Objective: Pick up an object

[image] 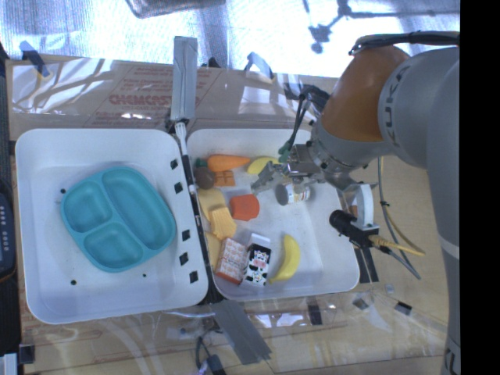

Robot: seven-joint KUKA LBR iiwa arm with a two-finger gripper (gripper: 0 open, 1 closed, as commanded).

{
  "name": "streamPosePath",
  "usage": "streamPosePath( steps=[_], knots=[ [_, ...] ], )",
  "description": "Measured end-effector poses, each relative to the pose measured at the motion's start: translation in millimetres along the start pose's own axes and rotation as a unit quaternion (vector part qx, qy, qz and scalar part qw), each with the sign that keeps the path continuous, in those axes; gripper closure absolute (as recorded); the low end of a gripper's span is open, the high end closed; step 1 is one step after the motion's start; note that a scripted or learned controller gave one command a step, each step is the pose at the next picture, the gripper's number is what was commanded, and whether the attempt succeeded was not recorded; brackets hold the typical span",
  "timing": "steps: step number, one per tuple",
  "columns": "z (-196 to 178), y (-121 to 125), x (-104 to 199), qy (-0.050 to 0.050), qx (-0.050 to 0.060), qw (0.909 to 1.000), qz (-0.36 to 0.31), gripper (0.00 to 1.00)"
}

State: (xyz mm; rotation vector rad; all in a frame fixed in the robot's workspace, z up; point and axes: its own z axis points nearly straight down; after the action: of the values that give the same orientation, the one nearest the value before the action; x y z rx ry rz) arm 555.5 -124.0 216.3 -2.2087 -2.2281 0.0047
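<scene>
My gripper (281,184) hangs over the middle of the right bin (337,256), reaching in from the right under the arm's orange band. Just below it and to its right a small white and yellow cylinder (297,195) lies on the bin floor, very close to the gripper. To the left of the gripper lie an orange-red block (244,207), a carrot (228,162) and a yellow piece (262,165). Along the bin's front are a banana (287,258), a cow-print carton (258,264) and a cracker box (231,260).
Yellow cheese wedges (216,211), a waffle (224,178) and a brown lump (205,178) sit against the right bin's left wall. The left bin (39,272) holds a blue divided plate (117,217). A grey divider bar (183,76) stands at the back between the bins.
</scene>
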Motion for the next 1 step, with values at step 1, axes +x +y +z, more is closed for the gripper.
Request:
streamPosePath(
  steps=[1],
  knots=[
    [124.8,36.3,-2.7,0.000,-0.001,0.9967,-0.081,0.00]
  ],
)
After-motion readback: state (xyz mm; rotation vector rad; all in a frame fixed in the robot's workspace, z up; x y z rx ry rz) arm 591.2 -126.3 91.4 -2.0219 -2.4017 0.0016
